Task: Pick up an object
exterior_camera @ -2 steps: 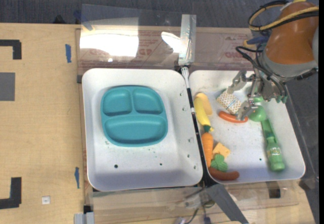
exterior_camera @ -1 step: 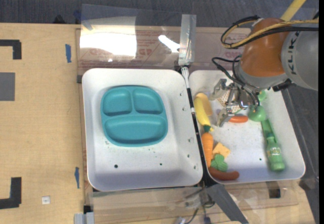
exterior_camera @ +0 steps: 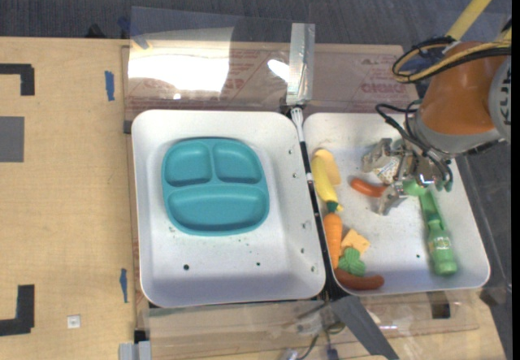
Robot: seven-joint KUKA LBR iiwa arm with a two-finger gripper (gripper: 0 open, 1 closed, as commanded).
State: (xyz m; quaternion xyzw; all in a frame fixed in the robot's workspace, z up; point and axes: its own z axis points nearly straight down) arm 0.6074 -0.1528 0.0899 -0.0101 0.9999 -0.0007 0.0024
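Note:
My gripper point(exterior_camera: 384, 180) hangs low over the middle of the right bin point(exterior_camera: 467, 265), below the orange wrist band. Its two metal fingers point(exterior_camera: 376, 157) stand apart, so it is open. A small red-orange pepper point(exterior_camera: 366, 185) lies on the bin floor just left of the gap between the fingertips; nothing is held. A green bottle point(exterior_camera: 437, 230) lies just right of the gripper. Along the bin's left wall lie a yellow banana point(exterior_camera: 325, 175) and an orange carrot point(exterior_camera: 333, 238).
A cheese wedge point(exterior_camera: 356, 240), a green leafy piece point(exterior_camera: 351, 259) and a brown sausage point(exterior_camera: 361, 282) sit at the right bin's front left. The left bin point(exterior_camera: 154, 269) holds a teal divided plate point(exterior_camera: 216, 186). Black cables loop above the wrist.

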